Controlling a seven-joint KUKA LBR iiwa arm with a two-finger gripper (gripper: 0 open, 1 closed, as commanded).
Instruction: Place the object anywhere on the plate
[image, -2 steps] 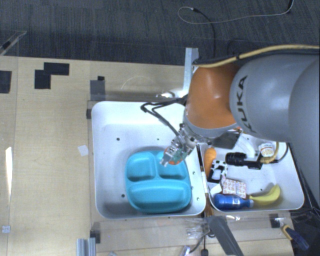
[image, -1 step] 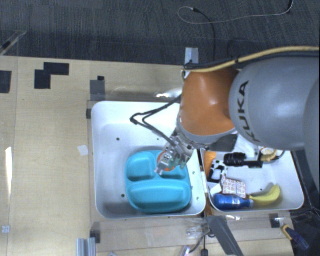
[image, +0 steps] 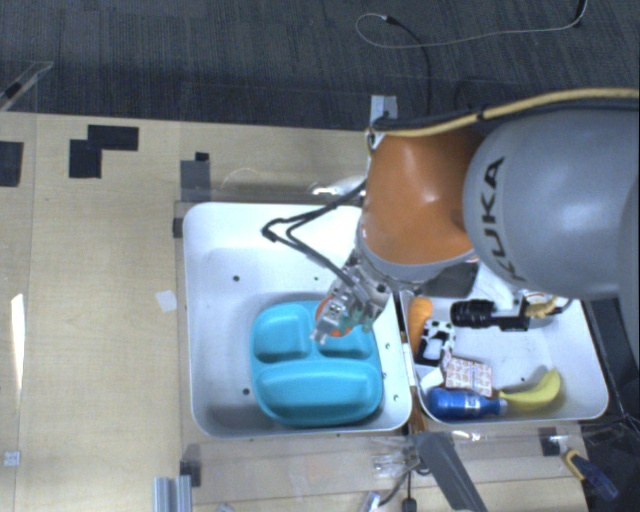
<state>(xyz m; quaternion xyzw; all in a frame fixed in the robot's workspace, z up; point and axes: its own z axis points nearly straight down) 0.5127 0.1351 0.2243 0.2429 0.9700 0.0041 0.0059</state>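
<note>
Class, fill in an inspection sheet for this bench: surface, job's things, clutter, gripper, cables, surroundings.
Surface: tan bench bearing two white bins, left bin and right bin.
Job's things: blue plate in the left bin; an orange object at the gripper.
Clutter: banana, blue bottle, checked packet, all in the right bin.
Gripper: gripper over the plate's upper right compartment.
Cables: black cable looping above the left bin.
Surroundings: dark floor.
</note>
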